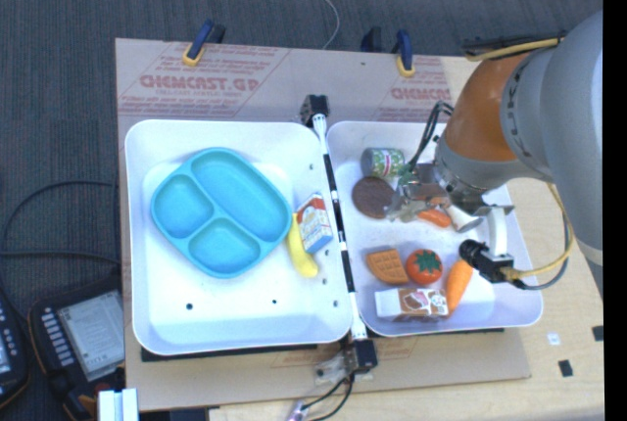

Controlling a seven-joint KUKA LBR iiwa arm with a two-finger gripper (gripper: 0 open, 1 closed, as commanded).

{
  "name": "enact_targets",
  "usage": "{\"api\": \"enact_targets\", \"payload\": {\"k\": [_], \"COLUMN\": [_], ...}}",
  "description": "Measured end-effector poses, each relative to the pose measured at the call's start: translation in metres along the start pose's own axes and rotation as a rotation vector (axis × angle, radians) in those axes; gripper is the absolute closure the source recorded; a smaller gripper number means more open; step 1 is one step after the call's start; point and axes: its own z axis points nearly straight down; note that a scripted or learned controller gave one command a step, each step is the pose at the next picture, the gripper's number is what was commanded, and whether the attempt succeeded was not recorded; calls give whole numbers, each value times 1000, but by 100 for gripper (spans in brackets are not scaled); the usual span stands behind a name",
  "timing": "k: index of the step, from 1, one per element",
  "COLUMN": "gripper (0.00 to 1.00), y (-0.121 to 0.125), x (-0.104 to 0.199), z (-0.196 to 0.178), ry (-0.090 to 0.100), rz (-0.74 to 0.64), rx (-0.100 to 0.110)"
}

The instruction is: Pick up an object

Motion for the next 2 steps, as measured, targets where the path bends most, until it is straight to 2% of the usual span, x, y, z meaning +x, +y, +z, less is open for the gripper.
{"api": "enact_targets", "payload": {"k": [1, 2], "gripper": [0, 0], "y": [0, -43], "x": [0, 3], "z": [0, 39], "ry": [0, 5], "rz": [0, 0], "rx": [0, -2]}}
